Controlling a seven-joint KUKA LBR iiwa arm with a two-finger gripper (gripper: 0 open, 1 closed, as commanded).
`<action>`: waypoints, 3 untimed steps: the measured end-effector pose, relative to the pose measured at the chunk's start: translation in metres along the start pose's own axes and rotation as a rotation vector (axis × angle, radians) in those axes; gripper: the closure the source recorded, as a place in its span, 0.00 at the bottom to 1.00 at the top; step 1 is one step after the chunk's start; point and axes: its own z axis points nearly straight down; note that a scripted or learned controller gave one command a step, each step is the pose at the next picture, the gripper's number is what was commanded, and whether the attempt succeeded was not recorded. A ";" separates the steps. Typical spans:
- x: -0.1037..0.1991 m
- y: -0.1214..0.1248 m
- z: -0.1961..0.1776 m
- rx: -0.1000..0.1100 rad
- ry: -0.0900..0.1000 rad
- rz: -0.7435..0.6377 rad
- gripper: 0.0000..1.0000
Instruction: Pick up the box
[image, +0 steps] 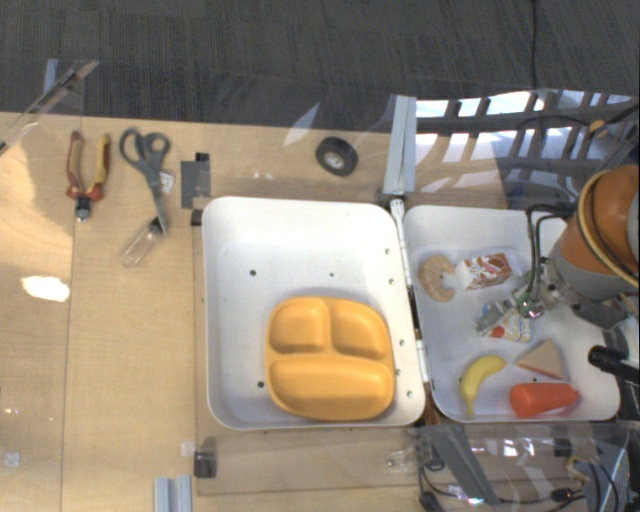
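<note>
Here, I had the gripper over the box.
Its grip unreadable; next, close and lift.

Gripper low over right bin, crowded all round. Box directly beneath, wedge and carrot just below, banana lower left, packet and bagel upper left. Open floor further left: left bin, above yellow tray.
</note>
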 end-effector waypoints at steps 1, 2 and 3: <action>-0.001 0.004 -0.012 -0.009 -0.007 -0.003 1.00; 0.083 0.053 -0.143 0.001 0.005 -0.278 1.00; 0.116 0.082 -0.102 0.009 0.007 0.249 1.00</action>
